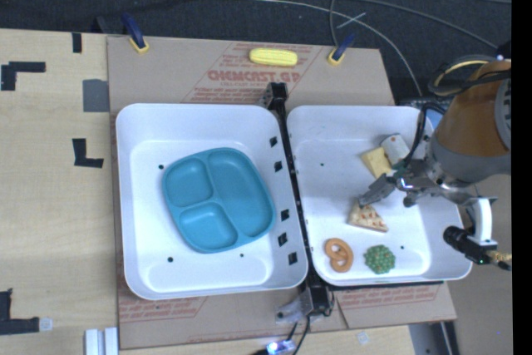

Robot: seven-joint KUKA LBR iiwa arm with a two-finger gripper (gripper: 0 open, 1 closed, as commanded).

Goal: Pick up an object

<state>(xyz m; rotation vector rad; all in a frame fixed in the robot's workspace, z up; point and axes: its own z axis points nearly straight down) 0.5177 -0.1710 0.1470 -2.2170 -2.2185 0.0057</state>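
The right bin [332,133] holds a pizza slice [367,218], a pretzel [338,253], a green broccoli head [381,258] and a pale yellow cheese block [376,162]. My gripper [384,189] reaches in from the right and hangs low over the bin, between the cheese block and the pizza slice. Its dark fingers [371,194] point left and down toward the slice's upper edge. Nothing shows between them.
The left bin [137,137] holds a blue divided plate [217,198]. A yellow corn cob [273,57] lies on the cardboard behind the bins. Clamps hold the cardboard's back edge and cables run across the dark floor.
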